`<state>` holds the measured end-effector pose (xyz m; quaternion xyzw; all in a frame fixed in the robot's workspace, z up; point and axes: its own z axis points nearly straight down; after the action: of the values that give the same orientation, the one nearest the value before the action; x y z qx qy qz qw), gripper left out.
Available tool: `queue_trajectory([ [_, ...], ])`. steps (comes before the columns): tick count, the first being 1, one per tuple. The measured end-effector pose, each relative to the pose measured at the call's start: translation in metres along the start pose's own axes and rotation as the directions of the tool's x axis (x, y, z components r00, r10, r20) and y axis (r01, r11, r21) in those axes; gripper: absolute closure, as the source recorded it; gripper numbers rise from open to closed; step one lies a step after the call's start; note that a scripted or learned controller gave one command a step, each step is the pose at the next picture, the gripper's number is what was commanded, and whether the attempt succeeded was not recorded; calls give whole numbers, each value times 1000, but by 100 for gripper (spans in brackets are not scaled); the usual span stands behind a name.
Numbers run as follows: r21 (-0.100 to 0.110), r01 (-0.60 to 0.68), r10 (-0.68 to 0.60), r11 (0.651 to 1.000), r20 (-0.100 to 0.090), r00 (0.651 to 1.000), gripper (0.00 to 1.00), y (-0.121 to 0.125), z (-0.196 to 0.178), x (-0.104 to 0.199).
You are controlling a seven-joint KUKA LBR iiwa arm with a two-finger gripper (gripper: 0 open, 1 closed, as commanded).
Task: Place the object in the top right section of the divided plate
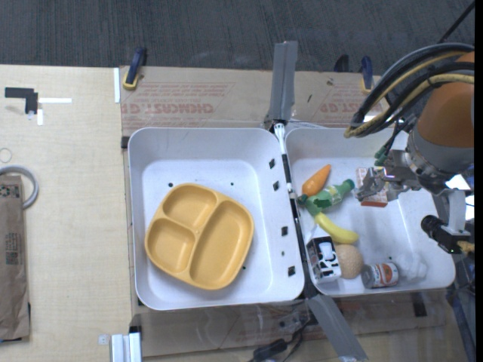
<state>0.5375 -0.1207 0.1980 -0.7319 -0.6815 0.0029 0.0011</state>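
Your gripper [375,187] hangs over the right bin [423,277], near the carrot [316,178]. You cannot tell its jaw state. The divided plate [199,236] waits in the left bin [151,172].

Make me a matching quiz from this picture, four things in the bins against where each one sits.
Things:
1. divided plate
2. carrot
3. banana
4. can

Places:
A. right bin, near its front edge
B. left bin
C. right bin, just below the green bottle
D. right bin, just above the green bottle

Pairs: 1-B, 2-D, 3-C, 4-A
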Motion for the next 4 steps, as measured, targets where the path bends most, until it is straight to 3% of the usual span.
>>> queue_trajectory([
  [1, 2, -214, 214, 977, -1, 977, 100, -49, 9, 64],
  [2, 2, -214, 214, 977, -1, 977, 0, -49, 9, 64],
  [3, 7, -214, 214, 977, 2, 977, 100, -49, 2, 63],
  [4, 3, -379, 379, 925, 1, 925, 100, -72, 9, 147],
])
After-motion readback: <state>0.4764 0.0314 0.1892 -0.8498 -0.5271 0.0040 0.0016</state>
